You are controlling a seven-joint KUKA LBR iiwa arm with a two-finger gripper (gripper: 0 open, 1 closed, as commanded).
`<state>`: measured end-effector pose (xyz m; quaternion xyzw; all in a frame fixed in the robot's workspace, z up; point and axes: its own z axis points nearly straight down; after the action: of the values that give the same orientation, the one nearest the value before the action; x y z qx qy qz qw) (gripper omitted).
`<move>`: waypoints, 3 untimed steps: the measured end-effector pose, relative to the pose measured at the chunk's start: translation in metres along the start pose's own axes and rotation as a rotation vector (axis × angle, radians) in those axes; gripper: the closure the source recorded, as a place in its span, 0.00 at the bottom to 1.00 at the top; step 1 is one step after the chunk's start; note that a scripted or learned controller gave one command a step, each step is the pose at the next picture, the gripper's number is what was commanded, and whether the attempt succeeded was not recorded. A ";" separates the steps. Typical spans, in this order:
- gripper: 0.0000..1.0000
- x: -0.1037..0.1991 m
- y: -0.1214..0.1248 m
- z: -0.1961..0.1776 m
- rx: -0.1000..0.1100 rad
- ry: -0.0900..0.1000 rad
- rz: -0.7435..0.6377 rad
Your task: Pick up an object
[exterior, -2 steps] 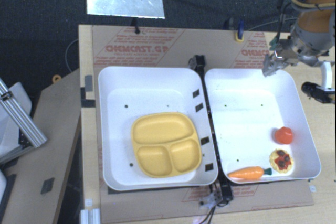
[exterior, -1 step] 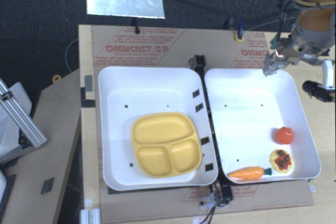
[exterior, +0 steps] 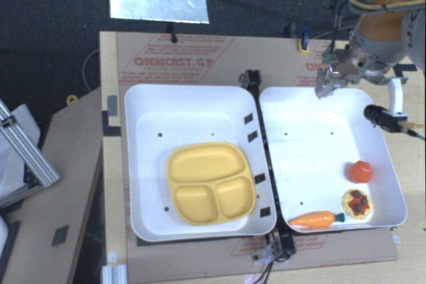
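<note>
Nearest, along the right bin's [exterior: 393,206] front wall: toy carrot [exterior: 313,219], likely light, stiff, slick; best pinched across mid-body. Beside it a small pizza piece [exterior: 357,203], then a tomato [exterior: 359,171], round, prone to roll. Farthest, over the back rim: tool [exterior: 327,85], state impossible to tell.

**Obscured and cropped items**

The arm [exterior: 389,3] is cut off by the top and right edges. The gripper [exterior: 326,84] is small and blurred; finger position indeterminate. Topping on the small yellow item [exterior: 357,203] is too small to identify. Metal frame [exterior: 23,149] is cropped at left.
</note>
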<state>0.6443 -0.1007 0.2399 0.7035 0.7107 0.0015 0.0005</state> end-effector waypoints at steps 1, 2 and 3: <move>1.00 0.048 -0.015 0.013 0.004 0.001 0.001; 1.00 0.093 -0.025 0.007 0.003 0.000 0.001; 1.00 0.150 -0.046 0.017 0.005 0.001 -0.001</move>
<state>0.5971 0.0493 0.2228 0.7033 0.7109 0.0002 -0.0016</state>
